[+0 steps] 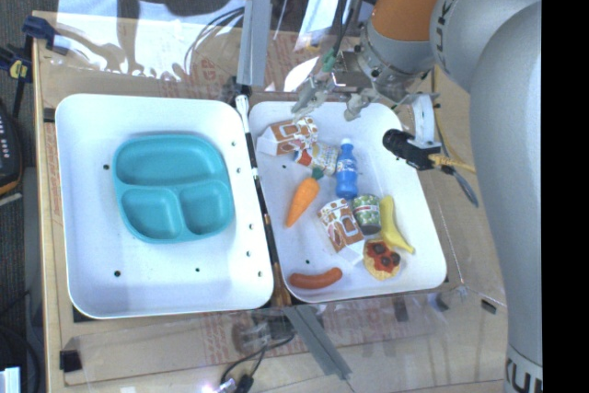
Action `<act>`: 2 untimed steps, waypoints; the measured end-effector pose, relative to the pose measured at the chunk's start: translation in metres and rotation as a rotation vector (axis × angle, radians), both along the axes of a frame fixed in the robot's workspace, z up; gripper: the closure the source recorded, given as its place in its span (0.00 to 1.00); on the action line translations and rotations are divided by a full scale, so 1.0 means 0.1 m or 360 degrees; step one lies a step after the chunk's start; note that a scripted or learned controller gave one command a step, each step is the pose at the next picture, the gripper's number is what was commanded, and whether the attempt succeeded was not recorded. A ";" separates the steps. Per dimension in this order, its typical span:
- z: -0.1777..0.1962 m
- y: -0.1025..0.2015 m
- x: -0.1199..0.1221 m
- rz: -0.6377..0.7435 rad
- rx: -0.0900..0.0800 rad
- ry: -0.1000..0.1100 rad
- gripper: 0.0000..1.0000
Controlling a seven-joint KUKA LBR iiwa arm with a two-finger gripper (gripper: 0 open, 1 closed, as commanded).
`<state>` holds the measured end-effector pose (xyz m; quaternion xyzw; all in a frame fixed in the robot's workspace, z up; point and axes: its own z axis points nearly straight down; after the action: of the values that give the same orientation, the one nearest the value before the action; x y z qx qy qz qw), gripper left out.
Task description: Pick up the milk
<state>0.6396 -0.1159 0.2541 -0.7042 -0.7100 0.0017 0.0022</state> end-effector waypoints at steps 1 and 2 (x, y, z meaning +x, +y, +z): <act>-0.55 -0.31 -0.88 -0.0109 -0.0002 0.0001 0.00; -1.48 -0.62 -1.00 0.0228 0.0003 0.0000 0.00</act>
<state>0.5396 -0.1775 0.1063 -0.6515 -0.7587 0.0013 0.0026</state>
